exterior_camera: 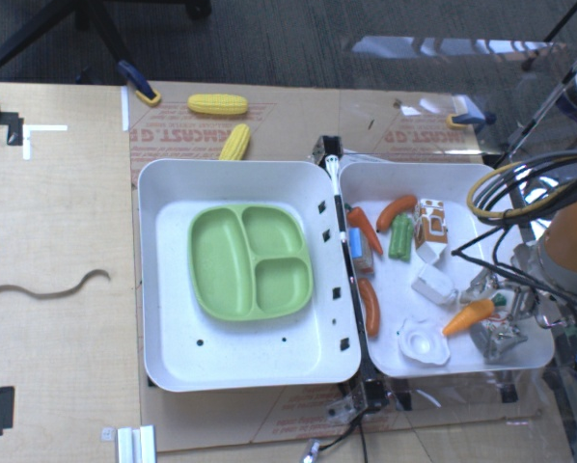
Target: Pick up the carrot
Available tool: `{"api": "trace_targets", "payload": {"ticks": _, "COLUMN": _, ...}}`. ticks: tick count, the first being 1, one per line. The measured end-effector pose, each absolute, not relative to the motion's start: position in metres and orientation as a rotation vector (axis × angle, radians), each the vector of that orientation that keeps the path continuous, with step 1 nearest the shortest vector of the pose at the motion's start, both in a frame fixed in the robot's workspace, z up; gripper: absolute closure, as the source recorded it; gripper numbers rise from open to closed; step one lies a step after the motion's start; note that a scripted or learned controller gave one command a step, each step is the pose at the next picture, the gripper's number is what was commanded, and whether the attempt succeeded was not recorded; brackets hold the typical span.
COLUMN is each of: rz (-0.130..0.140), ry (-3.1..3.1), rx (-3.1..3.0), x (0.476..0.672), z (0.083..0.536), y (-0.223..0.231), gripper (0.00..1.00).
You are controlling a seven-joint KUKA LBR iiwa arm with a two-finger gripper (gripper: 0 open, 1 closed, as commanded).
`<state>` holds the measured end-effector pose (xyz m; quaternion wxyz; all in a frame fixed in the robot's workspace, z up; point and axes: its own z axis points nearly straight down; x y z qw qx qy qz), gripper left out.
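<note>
The carrot [467, 317] is orange and lies slanted in the right bin [404, 177], near its front right corner. Its thin tip points to the lower left. Its thick end runs up to the metal tip of my gripper [495, 313], which reaches in from the right under a bundle of black cables. The carrot's thick end sits right at the gripper's tip, and the cables and metal parts there hide how the two meet.
The right bin also holds two red sausages [369, 306], a green block [400, 238], a small carton [430, 226] and white pieces [423, 341]. A green divided plate [250, 260] fills the left bin [153, 287]. Two corn cobs [218, 104] lie on the cardboard behind.
</note>
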<state>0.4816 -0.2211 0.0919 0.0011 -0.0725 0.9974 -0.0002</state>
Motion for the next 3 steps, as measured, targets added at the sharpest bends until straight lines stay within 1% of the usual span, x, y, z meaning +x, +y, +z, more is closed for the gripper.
{"api": "trace_targets", "payload": {"ticks": 1, "rz": 0.0, "ry": 3.089, "rx": -0.559, "x": 0.484, "z": 0.092, "y": -0.206, "gripper": 0.0}}
{"api": "trace_targets", "payload": {"ticks": 2, "rz": 0.001, "ry": 3.11, "rx": -0.423, "x": 0.49, "z": 0.092, "y": -0.181, "gripper": 0.0}}
{"api": "trace_targets", "payload": {"ticks": 3, "rz": 0.001, "ry": 3.001, "rx": -0.917, "x": 0.49, "z": 0.092, "y": -0.2, "gripper": 0.0}}
